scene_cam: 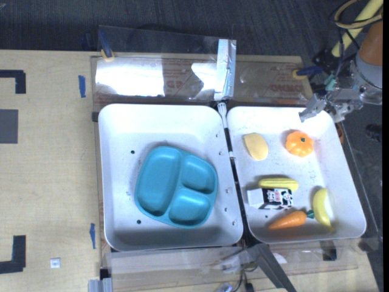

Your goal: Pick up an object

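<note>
The end effector [317, 109], its grip state impossible to tell, is hovering at the right bin's [355, 221] far edge, near the small orange pumpkin [299, 143], probably light, rigid and slippery, best pinched across its middle

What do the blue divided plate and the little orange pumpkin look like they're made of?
The blue plate looks like moulded plastic: one even colour, rounded compartment walls, a soft sheen. The pumpkin seems to be a plastic toy too, with smooth, uniformly orange ribs, though rubber can't be ruled out.
</note>
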`<action>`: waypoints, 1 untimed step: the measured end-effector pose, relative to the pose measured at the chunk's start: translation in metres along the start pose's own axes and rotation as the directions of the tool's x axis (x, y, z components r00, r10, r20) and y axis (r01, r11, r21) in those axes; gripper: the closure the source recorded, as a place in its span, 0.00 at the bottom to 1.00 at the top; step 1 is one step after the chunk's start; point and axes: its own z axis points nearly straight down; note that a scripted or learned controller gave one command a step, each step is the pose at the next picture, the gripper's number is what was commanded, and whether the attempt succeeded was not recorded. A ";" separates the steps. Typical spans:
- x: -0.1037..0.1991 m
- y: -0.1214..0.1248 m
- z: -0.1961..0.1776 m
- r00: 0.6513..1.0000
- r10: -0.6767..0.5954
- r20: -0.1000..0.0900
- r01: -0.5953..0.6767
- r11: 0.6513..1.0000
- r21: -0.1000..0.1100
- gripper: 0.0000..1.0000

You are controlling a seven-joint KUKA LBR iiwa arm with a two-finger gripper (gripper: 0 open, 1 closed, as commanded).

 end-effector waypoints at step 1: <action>-0.020 -0.007 0.094 0.986 -0.167 -0.002 0.167 0.986 0.005 0.00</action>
